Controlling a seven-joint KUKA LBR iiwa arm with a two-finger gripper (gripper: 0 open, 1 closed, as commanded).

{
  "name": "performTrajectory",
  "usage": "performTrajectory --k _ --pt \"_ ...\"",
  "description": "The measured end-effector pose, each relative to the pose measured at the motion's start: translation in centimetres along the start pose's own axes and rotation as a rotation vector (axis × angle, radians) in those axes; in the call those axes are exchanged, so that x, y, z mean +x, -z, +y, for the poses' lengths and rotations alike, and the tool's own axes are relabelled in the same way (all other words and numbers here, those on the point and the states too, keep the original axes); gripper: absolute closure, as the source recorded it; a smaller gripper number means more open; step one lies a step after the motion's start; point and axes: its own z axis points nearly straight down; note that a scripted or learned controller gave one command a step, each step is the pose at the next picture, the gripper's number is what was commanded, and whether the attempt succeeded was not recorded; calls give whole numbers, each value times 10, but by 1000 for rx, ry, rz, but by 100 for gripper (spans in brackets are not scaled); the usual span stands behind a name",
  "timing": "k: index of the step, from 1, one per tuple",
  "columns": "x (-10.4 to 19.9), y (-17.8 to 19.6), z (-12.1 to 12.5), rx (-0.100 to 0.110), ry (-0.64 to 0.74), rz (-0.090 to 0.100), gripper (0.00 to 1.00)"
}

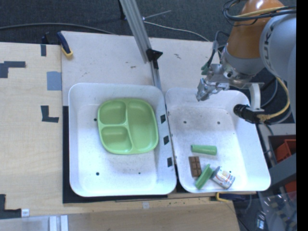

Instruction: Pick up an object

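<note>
My pincer point(204, 93) hangs over the far rim of the right bin point(250, 143), near its upper-left corner, w/ my grey arm point(276, 37) and orange band point(252, 20) coming in from the right; how far it's open I can't tell from this angle, and nothing shows in its grip. Things to pick all sit well apart from it, at the bin's near end: a green cylinder point(204, 149); just below, a brown chocolate-like block point(195, 165); beside that a tilted green stick point(203, 176); then a small can point(224, 178) touching the stick's right side. Left bin point(79, 143) has a green divided plate point(128, 126), 3 compartments, lying flat.
</note>
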Motion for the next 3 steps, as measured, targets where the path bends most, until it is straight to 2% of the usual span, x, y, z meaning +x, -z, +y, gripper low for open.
performTrajectory --k 3 --pt "151 -28 -94 3 3 0 100"
